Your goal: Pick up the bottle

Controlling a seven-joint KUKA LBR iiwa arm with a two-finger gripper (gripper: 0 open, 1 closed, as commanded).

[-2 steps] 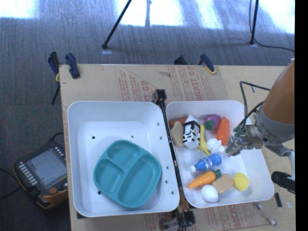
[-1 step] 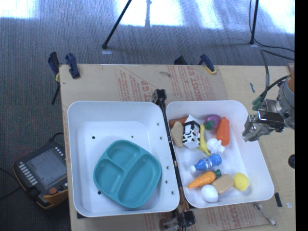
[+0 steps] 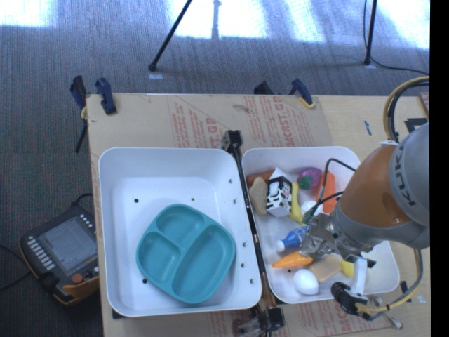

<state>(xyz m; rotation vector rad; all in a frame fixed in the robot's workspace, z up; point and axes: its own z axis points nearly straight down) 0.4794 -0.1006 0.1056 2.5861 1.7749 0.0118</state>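
White bottle (image 3: 290,242) hemmed by toys, end effector (image 3: 313,239) seemingly touching

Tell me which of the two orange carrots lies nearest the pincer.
The carrot beside the white egg, just below the pincer; the other carrot stands farther up the bin.

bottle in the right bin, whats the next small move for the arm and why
Probably a short descent of the tool straight onto the bottle, then close. The tool sits just right of the small blue-and-white bottle, which lies on its side in the right bin. An orange carrot piece crowds it below and a white egg lies nearby, so a narrow, careful approach seems wise.
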